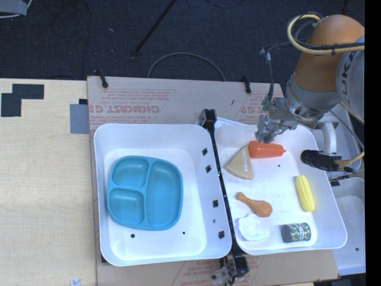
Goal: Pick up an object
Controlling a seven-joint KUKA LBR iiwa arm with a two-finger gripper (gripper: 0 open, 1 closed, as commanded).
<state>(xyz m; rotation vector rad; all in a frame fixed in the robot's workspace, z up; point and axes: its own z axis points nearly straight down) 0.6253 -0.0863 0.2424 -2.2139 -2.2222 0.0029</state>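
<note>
My gripper (269,131) hangs over the far part of the right bin (333,243), just above and behind an orange carrot-shaped toy (266,150). Nothing is visibly held in it. A tan wedge (241,164) lies just left of the orange toy. Nearer the front are a brown drumstick (255,204), a yellow corn cob (305,193), a white lump (254,228) and a small dark can (296,232) on its side.
The left bin (107,142) holds a blue divided plate (144,192). A black divider (215,183) runs between the two bins. The arm's grey and orange body (324,52) comes in from the upper right.
</note>
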